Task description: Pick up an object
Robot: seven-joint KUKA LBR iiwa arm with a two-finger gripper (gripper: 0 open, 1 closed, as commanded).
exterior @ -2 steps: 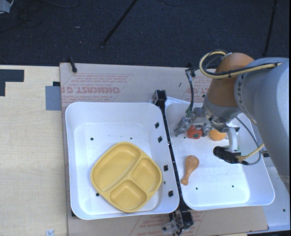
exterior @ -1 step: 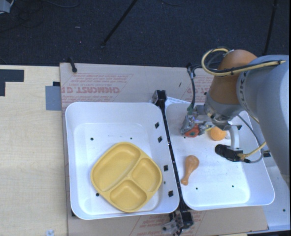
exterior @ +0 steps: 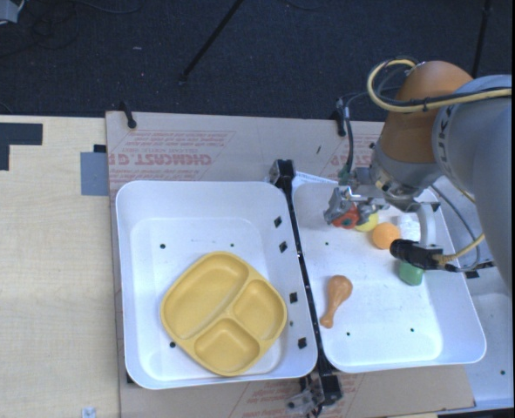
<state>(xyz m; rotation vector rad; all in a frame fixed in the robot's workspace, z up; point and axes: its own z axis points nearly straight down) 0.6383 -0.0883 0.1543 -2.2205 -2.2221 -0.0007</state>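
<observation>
Gripper (exterior: 344, 212) low at 11 o'clock in right bin (exterior: 466, 338), over a red-yellow toy (exterior: 355, 221); finger state — cannot tell; orange ball (exterior: 384, 236) beside it at 4 o'clock looks light, stiff, prone to roll — squeeze across its middle.

Bench (exterior: 39, 259), light wood; cardboard sheet (exterior: 196, 151) on it w/ 2 white bins (exterior: 139, 207).
</observation>
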